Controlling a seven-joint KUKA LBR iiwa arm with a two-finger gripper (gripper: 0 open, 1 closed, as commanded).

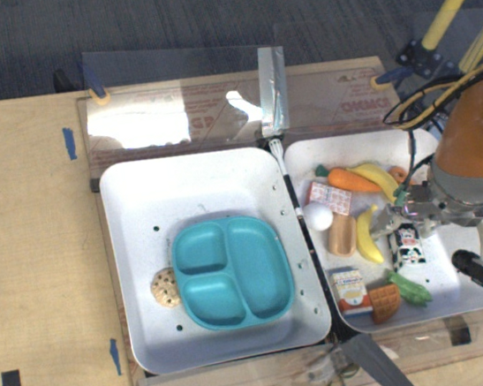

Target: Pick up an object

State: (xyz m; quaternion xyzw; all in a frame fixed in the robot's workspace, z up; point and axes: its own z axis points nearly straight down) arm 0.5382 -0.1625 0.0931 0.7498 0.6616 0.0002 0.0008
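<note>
White right bin (469, 289) holds toy food | hand (404, 225) low over black-and-white carton (407, 249), finger state unclear | teal divided plate (232, 271) and cookie (165, 288) in left bin (136, 202)

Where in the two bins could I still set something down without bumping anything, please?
The left bin offers bare floor behind the teal tray, up to the far wall, plus a strip along its left wall beyond the cookie. The right bin is crowded: carrot, bananas, egg and cartons pack it, with the gripper over them.
</note>
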